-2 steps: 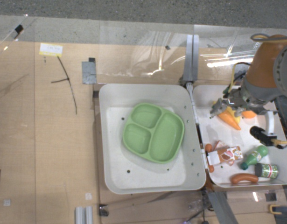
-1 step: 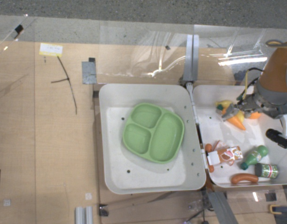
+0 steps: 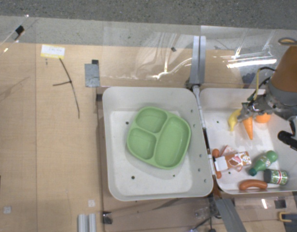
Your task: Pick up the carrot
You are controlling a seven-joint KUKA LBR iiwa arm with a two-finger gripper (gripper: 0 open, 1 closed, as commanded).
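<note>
Two shallow white bins (image 3: 114, 144) are set side by side on a light wooden bench (image 3: 42, 144). At the far right, the grey gripper (image 3: 249, 111) is lowered over the right bin. Whether it is gripping or let go cannot be told. The small orange carrot (image 3: 248, 127) is seen just under it, point toward the near side. A yellow banana (image 3: 233, 120) is touching the carrot's left side. Nearer lie a green bottle (image 3: 262, 163), a green can (image 3: 275, 177) and a red sausage (image 3: 253, 184). A green divided plate (image 3: 159, 137) is placed in the left bin.

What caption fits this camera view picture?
Gripper at the carrot in the right bin; green plate in the left.
</note>
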